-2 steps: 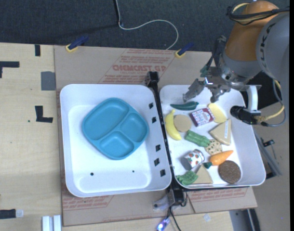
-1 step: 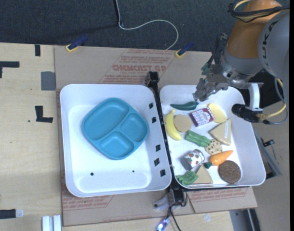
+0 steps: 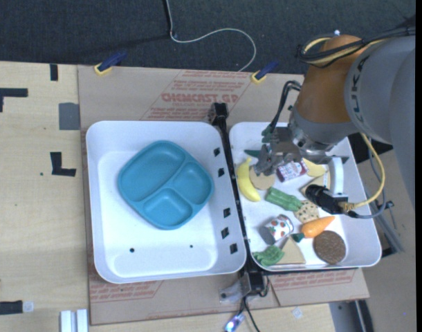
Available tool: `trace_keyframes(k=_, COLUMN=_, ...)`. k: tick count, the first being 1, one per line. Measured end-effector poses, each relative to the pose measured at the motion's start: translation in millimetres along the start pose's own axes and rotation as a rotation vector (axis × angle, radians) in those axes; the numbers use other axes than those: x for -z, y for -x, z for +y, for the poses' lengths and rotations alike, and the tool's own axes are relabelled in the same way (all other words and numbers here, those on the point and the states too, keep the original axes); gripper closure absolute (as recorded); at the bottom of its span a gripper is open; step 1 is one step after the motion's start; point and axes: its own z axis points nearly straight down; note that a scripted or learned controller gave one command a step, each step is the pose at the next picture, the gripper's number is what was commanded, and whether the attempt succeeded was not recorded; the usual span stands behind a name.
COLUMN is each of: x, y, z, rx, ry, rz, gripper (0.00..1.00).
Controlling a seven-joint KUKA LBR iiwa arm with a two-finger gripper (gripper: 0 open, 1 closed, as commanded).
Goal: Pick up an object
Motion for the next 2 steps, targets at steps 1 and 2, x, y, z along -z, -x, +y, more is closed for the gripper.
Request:
trace_keyframes(k=1, x=-12.6, y=-77.8, z=-50.7, rx=0.003, ry=0.0, rz=0.0, gripper=1.0)
trace_keyframes(k=2, x=167.2, y=-132.5, z=-76.5, rx=0.006, ry=0.024, rz=0.004, gripper=1.0)
